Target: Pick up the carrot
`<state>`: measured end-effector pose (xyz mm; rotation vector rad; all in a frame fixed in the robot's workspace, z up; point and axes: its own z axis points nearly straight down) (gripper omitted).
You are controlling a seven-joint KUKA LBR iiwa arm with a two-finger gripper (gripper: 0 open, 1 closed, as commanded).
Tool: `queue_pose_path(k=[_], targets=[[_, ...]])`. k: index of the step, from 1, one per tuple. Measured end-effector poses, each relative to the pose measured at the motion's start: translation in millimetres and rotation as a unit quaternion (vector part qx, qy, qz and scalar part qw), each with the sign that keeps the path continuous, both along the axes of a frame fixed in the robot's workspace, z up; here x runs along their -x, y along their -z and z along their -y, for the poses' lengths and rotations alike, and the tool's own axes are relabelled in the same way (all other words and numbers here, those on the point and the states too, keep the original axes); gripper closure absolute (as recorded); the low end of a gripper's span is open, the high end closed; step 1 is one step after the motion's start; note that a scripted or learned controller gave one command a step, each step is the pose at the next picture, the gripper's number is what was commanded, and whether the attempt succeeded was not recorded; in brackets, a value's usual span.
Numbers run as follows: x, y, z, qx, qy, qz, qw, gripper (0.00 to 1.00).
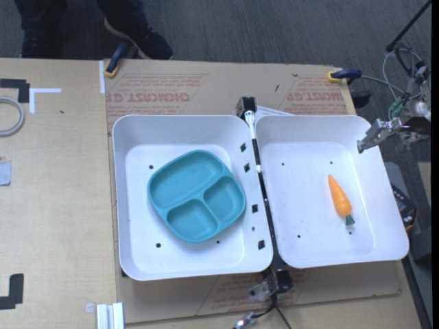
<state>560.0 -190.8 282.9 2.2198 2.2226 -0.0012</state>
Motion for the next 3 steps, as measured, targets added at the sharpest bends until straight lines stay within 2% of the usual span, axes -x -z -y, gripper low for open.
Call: queue_pose_path(k=[1, 2, 3], targets=[[1.8, 167.4, 28.0, -0.0041, 0.0, -0.003, 1.0, 0.0], [27.9, 190.9, -5.8, -0.0006, 0.001, 0.0, 1.0, 0.0], [27.5, 181.1, -5.2, -0.0004, 0.002, 0.0, 1.0, 1.0]])
